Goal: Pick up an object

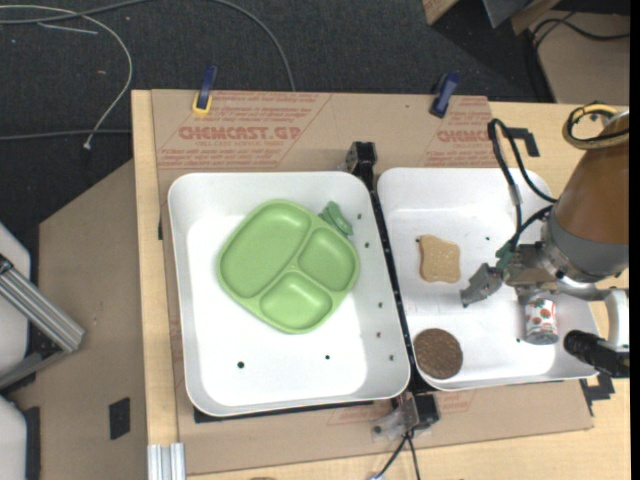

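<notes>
And here we are over the bench, brown board with red lettering and two blue clamps on its far edge. Everything gets placed off the black divider running between the two bins.

Left of that divider sits the left bin, white and shallow. In it lies a green divided plate, three compartments, turned at an angle, its near corner not far from the divider. Touching the plate's upper right edge, on the divider side, there's a small dark-green piece.

Right of the divider, the right bin. The arm comes in from the far side of it, orange band showing above the grey wrist. The gripper hangs low over this bin, pointing back toward the divider; whether it's parted or closed, I cannot tell, and nothing shows in its grasp.

Between gripper and divider lies a tan, toast-like piece, just beside the gripper tip and apart from it. Nearer the front wall, close to the divider, a round dark-brown disc. Farthest from the divider, under the wrist, a small white can with red spots stands.
</notes>
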You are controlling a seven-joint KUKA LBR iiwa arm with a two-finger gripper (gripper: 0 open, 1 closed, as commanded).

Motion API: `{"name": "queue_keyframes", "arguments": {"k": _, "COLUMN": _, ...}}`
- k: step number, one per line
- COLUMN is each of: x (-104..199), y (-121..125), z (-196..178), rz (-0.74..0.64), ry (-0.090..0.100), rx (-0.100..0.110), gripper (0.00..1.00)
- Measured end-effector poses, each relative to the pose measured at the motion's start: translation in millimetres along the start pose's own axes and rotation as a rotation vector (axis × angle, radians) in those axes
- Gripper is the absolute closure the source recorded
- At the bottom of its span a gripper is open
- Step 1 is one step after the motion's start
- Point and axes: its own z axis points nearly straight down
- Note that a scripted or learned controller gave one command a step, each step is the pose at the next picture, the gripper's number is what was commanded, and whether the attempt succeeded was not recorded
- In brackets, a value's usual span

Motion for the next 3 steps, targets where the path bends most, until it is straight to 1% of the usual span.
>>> {"name": "queue_keyframes", "arguments": {"k": 1, "x": 0, "y": 3, "z": -6, "rz": -0.003, "ry": -0.002, "rx": -0.013, "gripper": 0.0}}
{"name": "queue_keyframes", "arguments": {"k": 2, "x": 0, "y": 4, "z": 57, "rz": -0.003, "ry": 0.0, "rx": -0.007, "gripper": 0.0}}
{"name": "queue_keyframes", "arguments": {"k": 3, "x": 0, "y": 4, "z": 99, "rz": -0.003, "ry": -0.001, "rx": -0.011, "gripper": 0.0}}
